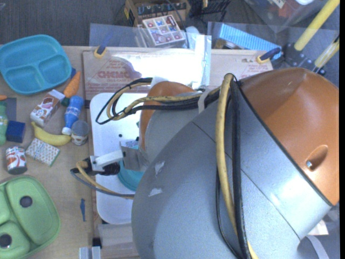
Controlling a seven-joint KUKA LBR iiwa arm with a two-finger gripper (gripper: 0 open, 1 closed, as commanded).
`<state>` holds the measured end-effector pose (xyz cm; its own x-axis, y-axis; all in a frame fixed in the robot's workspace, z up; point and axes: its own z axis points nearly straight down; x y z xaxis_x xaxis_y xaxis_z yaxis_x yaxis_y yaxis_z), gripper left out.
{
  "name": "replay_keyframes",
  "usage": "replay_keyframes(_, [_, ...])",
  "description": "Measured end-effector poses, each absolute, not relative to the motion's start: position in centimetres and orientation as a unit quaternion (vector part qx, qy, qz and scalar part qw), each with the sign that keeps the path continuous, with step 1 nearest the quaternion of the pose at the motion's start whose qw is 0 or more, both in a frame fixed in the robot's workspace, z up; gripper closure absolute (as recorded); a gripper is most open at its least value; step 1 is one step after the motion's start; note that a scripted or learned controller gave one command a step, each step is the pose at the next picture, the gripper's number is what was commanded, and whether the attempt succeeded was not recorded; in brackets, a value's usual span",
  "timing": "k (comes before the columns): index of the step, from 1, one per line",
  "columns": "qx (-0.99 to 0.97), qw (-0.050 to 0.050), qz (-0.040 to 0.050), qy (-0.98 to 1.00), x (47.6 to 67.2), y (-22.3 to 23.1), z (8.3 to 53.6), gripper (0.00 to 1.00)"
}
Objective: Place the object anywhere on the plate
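The grey arm [215, 198] covers most of the shallow white bin [108, 112], whose left edge strip lies bare. The gripper [131, 159] hangs above a teal curved dish [127, 180] near that edge. I cannot tell whether it is spread or pressed together.

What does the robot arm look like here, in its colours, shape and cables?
The thick, rounded grey arm has a smooth shell and a broad glossy orange band. A yellow cable and black cables run along it side by side.
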<state>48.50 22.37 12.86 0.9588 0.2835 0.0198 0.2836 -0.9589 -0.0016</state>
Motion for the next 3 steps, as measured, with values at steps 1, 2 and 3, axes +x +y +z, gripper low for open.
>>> replay_keyframes(1, [-0.990,0.003,-0.0162,-0.142,48.9,22.4,14.1,1.00])
replay_keyframes(2, [-0.977,0.003,-0.0176,-0.212,49.2,22.3,12.4,1.00])
replay_keyframes(3, [-0.977,0.003,-0.0167,-0.213,49.1,22.4,11.9,0.00])
